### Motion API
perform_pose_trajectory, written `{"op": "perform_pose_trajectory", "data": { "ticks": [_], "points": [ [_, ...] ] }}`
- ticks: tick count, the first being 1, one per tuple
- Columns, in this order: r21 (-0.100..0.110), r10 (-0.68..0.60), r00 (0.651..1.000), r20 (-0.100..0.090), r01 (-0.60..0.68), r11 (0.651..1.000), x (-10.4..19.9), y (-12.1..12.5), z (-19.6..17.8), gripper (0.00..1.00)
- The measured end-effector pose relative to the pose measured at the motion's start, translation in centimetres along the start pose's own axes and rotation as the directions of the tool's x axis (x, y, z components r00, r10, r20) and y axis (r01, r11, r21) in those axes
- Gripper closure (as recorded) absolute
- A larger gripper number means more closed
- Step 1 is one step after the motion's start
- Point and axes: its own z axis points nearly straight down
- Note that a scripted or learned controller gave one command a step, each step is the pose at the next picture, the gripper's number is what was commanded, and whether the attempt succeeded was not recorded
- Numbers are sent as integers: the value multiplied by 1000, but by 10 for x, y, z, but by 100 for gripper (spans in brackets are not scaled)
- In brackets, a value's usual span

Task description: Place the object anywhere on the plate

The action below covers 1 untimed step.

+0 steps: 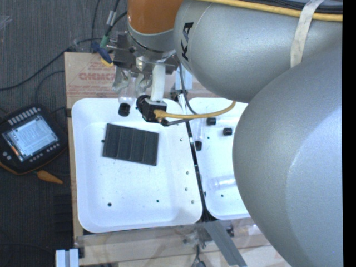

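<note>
Gripper (pixel 133 96) hangs over the far edge of the left bin (pixel 89 204), under the orange band (pixel 150 7) of the arm. From my screen I cannot tell whether it is wide or narrow, because the wrist hardware hides its lower end, and I see nothing that I could call held. A black fitting (pixel 146 108) sits on its near side, and a yellow hose (pixel 194 114) runs from there to the right across the seam between the two bins.

Just beside the tool, on the white floor of the left bin, lies a small black piece (pixel 123 109). It is close to the far wall and apart from the plate. The plate (pixel 130 144) is a dark ribbed rectangle lying flat in the left bin, a little nearer to me than that piece, slightly turned, with bare white floor around it and nothing on top of it.

In the right bin (pixel 214 202) I make out two more small dark bits (pixel 211 120) (pixel 227 131) near the far end, and a faint see-through shape (pixel 221 181) nearer to me. I cannot tell what any of these are. The grey bulk of the arm (pixel 289 121) covers the rest of that bin.

Beyond the bins a brown board (pixel 83 74) with red print shows, and a control pendant (pixel 30 138) lies on the dark floor to the left.
</note>
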Motion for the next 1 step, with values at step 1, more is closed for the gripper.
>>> {"op": "perform_pose_trajectory", "data": {
  "ticks": [1],
  "points": [
    [2, -192, 981, 1, 192, 981, -1, -9, 78, 100]
  ]
}}
